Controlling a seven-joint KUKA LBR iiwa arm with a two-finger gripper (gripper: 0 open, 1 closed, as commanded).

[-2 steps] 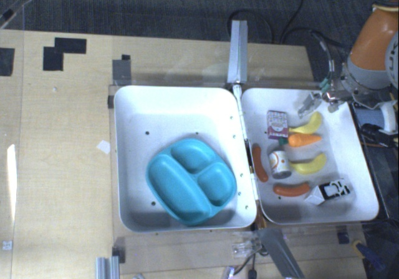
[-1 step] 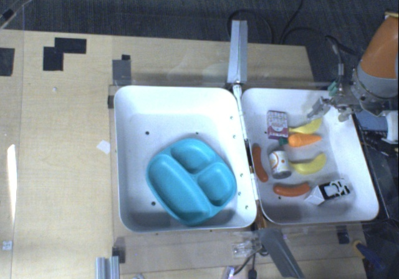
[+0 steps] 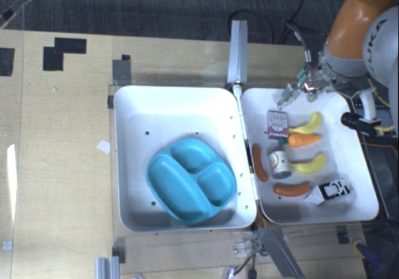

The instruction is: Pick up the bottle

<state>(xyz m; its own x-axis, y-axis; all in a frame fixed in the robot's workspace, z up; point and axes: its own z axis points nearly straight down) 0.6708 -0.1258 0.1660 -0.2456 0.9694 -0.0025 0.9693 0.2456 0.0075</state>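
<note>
A pale wooden surface [image 3: 62,165] carried two white bins, with dark carpet beyond. In the camera view, the bottle [image 3: 278,163], a small stubby cylinder with a white body and an orange-marked label, lay on its side mid right bin [image 3: 365,196], just beside a yellow banana [image 3: 310,164]. It looked light, rigid and smooth, likely to roll; gripping across its body seemed best. The end effector [image 3: 298,87] hovered over the bin's far edge, fingers spread and empty.

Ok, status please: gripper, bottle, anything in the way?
Gripper above right bin's far edge, holding nothing. Bottle lying mid-bin, untouched. Bananas, carrot, sausage crowd it.
</note>
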